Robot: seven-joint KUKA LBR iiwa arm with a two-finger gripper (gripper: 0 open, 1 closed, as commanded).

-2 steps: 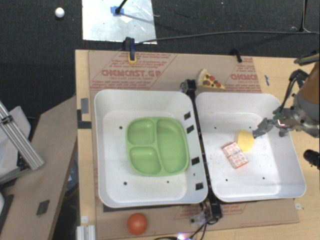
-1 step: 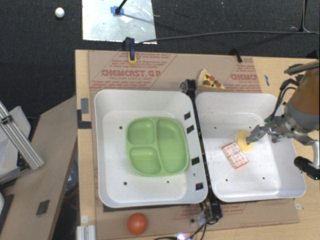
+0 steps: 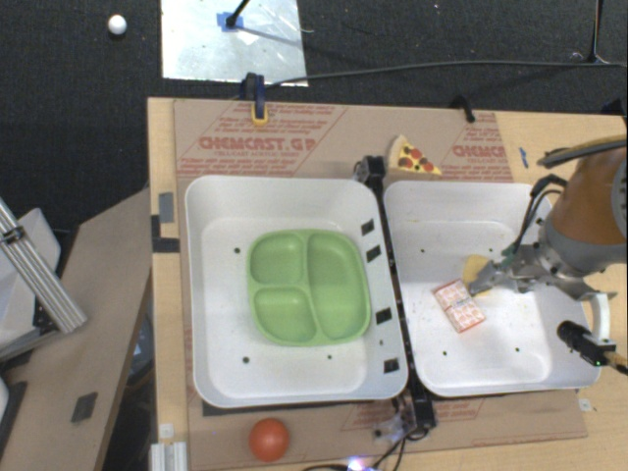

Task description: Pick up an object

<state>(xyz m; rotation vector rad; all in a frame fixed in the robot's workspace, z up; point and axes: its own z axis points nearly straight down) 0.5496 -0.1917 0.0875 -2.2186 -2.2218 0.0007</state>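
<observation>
Tabletop (image 3: 294,130) seen from above, carrying two shallow white bins side by side. One left bin (image 3: 211,263) holds one green divided plate (image 3: 308,286) with four compartments, lying flat near the bin's centre. One right bin (image 3: 442,209) holds two small things: one pink-and-white patterned packet (image 3: 459,306) lying flat near the middle of the bin floor, and one yellowish piece (image 3: 477,266) just beside it, toward the arm. One grey arm with orange band (image 3: 592,204) reaches in from the right; its gripper (image 3: 488,279) sits low over the right bin, its tip near the yellowish piece and just beside the packet. Whether it is spread or pressed together cannot be told. Outside the bins: one toy pizza slice (image 3: 414,157) behind them, one orange ball (image 3: 269,439) in front, one white ball (image 3: 118,25) at far upper left.
</observation>
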